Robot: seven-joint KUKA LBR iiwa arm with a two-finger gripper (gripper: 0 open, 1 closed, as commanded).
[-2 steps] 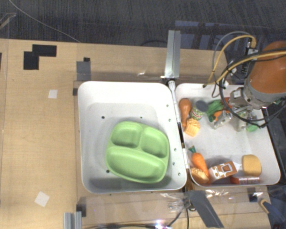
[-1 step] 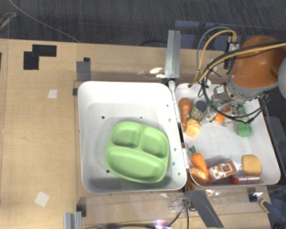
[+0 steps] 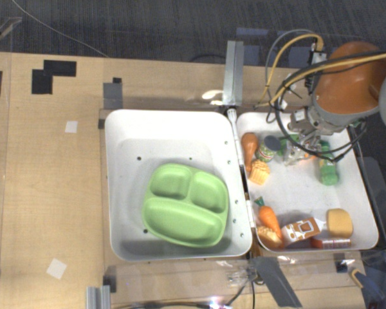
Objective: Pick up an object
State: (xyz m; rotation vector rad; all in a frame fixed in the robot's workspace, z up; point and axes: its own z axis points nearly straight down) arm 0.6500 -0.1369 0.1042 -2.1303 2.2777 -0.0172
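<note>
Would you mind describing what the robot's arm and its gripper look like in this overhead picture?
The arm is pale grey with a broad, rounded orange band above the wrist. Yellow and black cables loop from it in arcs down to the wrist. The gripper is a compact grey metal unit, its details too small to make out.

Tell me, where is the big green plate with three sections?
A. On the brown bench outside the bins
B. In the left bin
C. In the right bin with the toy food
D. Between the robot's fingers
B. The green plate lies flat in the left bin by itself, while the toy food sits in the right bin, where the gripper reaches down.
</note>
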